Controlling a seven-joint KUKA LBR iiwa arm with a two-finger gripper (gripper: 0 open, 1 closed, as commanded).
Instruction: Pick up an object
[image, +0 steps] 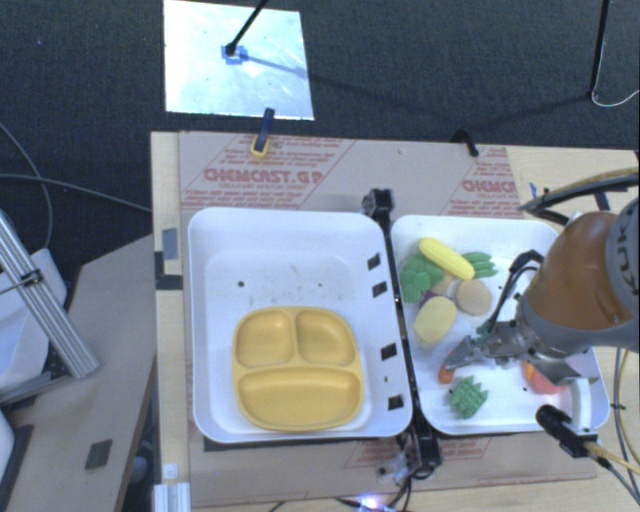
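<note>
Two shallow white bins on the worktop, seen from above.
Left bin (215, 300): yellow divided plastic tray (296, 366). Right bin (520, 232): yellow toy corn cob (446, 258), green leafy toy (467, 397); above it the end effector (462, 356), fingers spread, gripping nothing.

My arm reaches in from the right, its orange band (590, 265) above the grey wrist (560, 335), bent downward and leftward. My gripper (462, 357) points left, low over the surface; its metal fingers (470, 350) look close together.
</note>
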